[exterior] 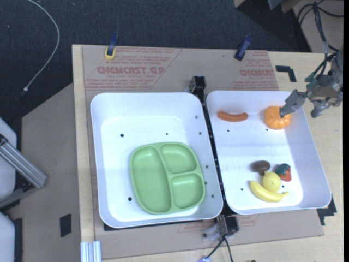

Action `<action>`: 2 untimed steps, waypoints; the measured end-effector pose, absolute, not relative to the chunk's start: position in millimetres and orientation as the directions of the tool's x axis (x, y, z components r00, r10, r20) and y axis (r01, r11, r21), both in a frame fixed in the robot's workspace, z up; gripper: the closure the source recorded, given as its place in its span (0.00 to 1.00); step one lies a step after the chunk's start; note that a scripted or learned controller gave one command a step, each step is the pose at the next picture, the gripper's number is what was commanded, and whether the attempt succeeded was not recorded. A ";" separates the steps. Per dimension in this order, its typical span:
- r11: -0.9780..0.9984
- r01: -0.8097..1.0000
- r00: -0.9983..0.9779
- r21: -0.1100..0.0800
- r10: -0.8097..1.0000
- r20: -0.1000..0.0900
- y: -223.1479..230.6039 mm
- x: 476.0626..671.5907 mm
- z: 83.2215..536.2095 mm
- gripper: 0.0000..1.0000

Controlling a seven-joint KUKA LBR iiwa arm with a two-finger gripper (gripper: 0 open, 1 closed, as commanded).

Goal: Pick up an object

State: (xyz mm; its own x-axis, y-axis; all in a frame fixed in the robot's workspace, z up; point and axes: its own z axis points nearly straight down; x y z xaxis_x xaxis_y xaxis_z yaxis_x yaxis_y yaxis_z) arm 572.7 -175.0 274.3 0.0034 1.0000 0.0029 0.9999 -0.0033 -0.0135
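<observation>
My gripper [300,112] hangs over the far right corner of the right bin [311,146]. It is open, its two fingers spread wide with nothing between them. The left fingertip [287,110] sits at the upper right edge of an orange fruit [276,119], which lies just outside the gap. A reddish sausage [233,115] lies to the left of the orange. Near the front of the bin are a brown round piece [261,166], a strawberry [284,172], a lemon [271,181] and a banana [264,193], all close together.
The left bin [109,146] holds a green divided plate [166,177]. Blue clamps [242,47] and a black bracket [197,84] sit on the cardboard base behind the bins. Cables hang at the far right.
</observation>
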 end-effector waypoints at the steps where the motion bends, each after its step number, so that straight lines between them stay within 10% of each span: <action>1: 0.000 1.000 0.000 -0.001 1.000 0.000 -174.4 574.8 281.2 0.00; 2: -0.001 1.000 0.001 -0.007 1.000 0.001 -181.4 581.2 226.5 0.00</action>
